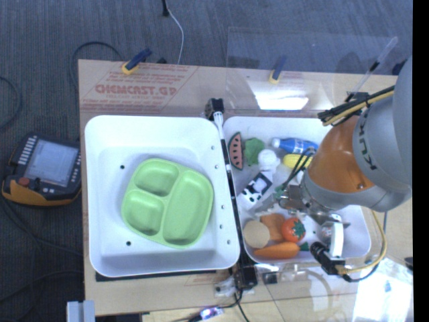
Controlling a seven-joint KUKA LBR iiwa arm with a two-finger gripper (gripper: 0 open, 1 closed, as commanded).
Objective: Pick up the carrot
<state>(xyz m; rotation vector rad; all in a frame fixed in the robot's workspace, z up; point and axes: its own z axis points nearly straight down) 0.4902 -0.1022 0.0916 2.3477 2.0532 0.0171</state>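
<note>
Camera view, starting at the left of the frame: the left bin bears a green divided plate and nothing of the task.

Right of the centre rim, the right bin is crowded with toys. The carrot lies on its side along the bin's lower edge. A round tan piece sits just beside its left end and a red tomato is just above it.

The gripper hangs low over this clutter, up and to the right of the carrot and close to the tomato. Its own hardware hides its tips, so I cannot tell how far it is open. Nothing can be seen in its hold.

I judge the step to be the approach, with the carrot not yet grasped. The next move calls for shifting toward the lower left of the bin, lining up across the carrot's narrow width, and keeping clear of the tomato.
</note>
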